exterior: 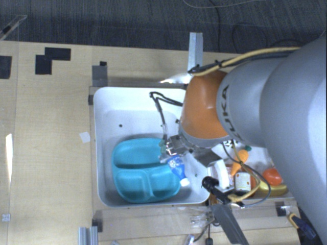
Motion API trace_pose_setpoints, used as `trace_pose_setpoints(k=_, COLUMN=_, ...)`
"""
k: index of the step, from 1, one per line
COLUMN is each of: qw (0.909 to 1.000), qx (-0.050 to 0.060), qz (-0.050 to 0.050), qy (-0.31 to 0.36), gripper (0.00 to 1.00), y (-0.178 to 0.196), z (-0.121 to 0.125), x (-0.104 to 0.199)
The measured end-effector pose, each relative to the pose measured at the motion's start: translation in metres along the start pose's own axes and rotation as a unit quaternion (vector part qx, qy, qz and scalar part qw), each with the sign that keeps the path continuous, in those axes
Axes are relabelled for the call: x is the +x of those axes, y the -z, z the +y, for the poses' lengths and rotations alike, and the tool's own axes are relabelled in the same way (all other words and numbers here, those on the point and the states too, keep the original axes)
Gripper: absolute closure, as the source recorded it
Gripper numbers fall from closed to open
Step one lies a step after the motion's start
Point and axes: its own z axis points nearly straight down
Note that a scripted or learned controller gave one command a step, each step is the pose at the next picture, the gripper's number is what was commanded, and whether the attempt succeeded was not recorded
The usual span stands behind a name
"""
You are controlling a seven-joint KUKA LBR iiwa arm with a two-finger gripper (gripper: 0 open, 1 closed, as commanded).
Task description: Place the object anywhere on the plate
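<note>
A blue divided plate (143,173) lies in the left white bin (110,121), near its front. My gripper (171,154) hangs just over the plate's right edge, reaching in from the right under the orange wrist band (204,108). A small object with blue and white on it (177,164) sits right at the fingertips, by the plate's right rim. Whether it is between the fingers or resting on the plate, the view does not show.
The right bin, mostly hidden by the arm, holds several items: an orange ball-like thing (272,175), a small bottle (242,181) and a white piece (223,172). A black cable (159,106) loops over the left bin's back part.
</note>
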Motion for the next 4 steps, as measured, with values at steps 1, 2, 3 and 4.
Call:
trace_pose_setpoints(k=1, qw=0.9973, qx=-0.001, qz=0.0, qy=0.073, gripper=1.0, y=0.05, z=0.013, x=0.025)
trace_pose_setpoints(k=2, qw=0.9903, qx=-0.002, qz=0.0, qy=0.139, gripper=1.0, y=0.02, z=-0.012, x=-0.008)
trace_pose_setpoints(k=3, qw=0.9655, qx=-0.002, qz=-0.001, qy=0.261, gripper=1.0, y=0.051, z=0.008, x=0.062)
trace_pose_setpoints(k=4, qw=0.9624, qx=0.0, qz=0.0, qy=0.272, gripper=1.0, y=-0.021, z=0.018, x=0.098)
